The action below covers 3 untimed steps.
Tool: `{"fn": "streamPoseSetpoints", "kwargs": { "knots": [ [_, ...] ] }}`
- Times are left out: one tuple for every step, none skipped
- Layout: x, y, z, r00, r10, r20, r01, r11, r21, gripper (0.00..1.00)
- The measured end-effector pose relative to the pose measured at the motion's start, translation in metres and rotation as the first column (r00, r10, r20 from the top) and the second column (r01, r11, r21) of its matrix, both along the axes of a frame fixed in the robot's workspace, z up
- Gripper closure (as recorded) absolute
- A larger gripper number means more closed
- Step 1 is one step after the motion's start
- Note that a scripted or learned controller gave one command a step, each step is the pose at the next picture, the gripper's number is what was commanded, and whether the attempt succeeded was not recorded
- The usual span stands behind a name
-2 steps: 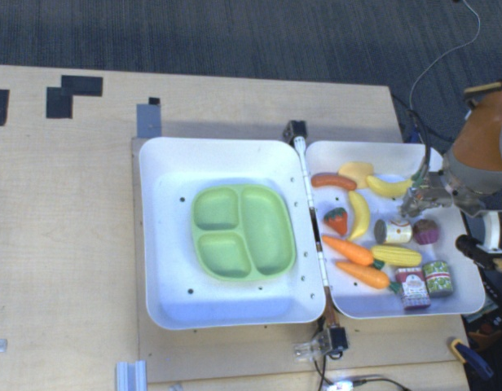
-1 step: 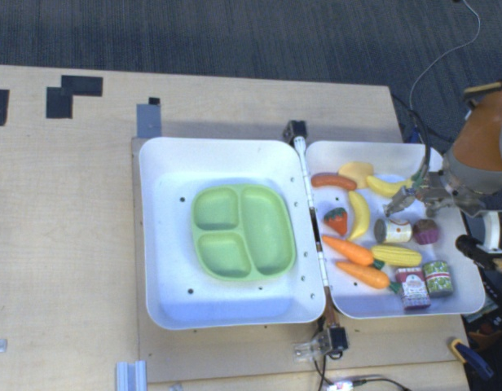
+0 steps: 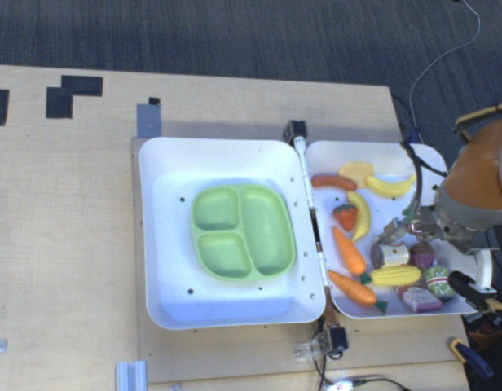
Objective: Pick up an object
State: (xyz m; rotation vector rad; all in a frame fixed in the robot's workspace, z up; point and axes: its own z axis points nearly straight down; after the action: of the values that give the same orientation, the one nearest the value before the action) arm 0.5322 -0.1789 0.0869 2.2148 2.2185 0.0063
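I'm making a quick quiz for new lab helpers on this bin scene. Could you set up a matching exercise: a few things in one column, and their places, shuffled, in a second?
Things:
1. green divided plate
2. hot dog
3. corn cob
4. tool

Places:
A. near the far edge of the right bin
B. in the middle of the left bin
C. low over the toys, above the corn cob
D. toward the near side of the right bin

Pairs: 1-B, 2-A, 3-D, 4-C

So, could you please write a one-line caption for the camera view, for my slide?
KUKA arm's gripper low over toy food in the right bin; a green divided tray lies in the left bin.
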Motion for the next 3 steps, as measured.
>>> {"fn": "streamPoseSetpoints", "kwargs": {
  "knots": [
    [0.003,0.000,0.012,1.000,0.001,0.007,-0.001,1.000,-0.002,1.00],
    [0.002,0.000,0.012,1.000,0.002,0.006,-0.002,1.000,-0.001,0.00],
    [0.004,0.000,0.023,1.000,0.003,0.011,-0.003,1.000,-0.002,1.00]
  ]
}}
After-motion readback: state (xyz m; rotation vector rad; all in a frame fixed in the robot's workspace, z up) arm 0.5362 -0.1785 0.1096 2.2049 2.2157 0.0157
